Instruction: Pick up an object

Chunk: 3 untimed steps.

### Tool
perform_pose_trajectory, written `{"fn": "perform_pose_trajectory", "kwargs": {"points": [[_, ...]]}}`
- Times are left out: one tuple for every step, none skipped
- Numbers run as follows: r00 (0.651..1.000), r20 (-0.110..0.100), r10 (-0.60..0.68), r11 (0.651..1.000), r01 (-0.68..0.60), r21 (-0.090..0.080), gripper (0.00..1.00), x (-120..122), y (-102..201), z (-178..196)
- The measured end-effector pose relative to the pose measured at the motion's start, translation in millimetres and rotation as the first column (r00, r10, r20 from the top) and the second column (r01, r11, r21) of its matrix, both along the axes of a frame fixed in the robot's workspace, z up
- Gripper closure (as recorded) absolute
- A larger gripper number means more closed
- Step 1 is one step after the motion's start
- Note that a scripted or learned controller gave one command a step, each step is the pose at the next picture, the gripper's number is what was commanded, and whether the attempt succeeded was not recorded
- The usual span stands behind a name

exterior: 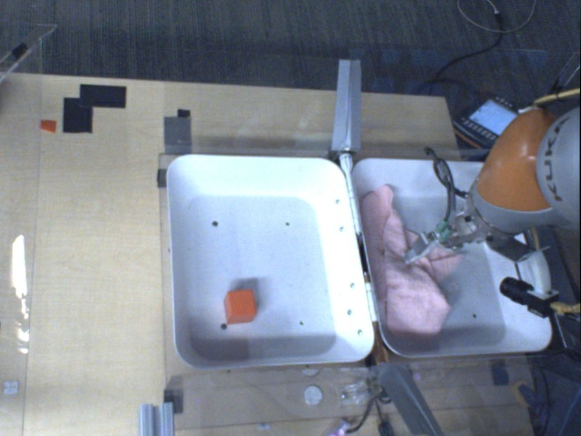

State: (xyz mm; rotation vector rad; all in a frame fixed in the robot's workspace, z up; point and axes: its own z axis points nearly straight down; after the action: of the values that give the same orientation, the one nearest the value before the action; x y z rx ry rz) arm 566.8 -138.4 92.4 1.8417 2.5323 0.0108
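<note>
A pink cloth [402, 266] lies crumpled along the left side of the right bin [508, 330]. My gripper [419, 250] reaches in from the right and sits low over the cloth's middle, its metal fingers touching or just above the fabric. An orange cube [241, 306] rests near the front of the left bin [263, 189], far from the gripper.
A metal divider post [345, 107] stands at the back between the two bins. Black blocks [89, 105] and a small orange piece [48, 126] lie on the bench at far left. Cables and a device [493, 116] sit behind the right bin.
</note>
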Motion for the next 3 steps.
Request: {"fn": "perform_pose_trajectory", "kwargs": {"points": [[0.999, 0.006, 0.032, 0.999, -0.032, -0.003, 0.00, -7, 30, 0], [0.999, 0.011, 0.035, 0.999, -0.035, -0.001, 1.00, -5, 32, 12], [0.995, -0.006, -0.096, 0.995, 0.096, 0.001, 1.00, 41, 110, 93]]}}
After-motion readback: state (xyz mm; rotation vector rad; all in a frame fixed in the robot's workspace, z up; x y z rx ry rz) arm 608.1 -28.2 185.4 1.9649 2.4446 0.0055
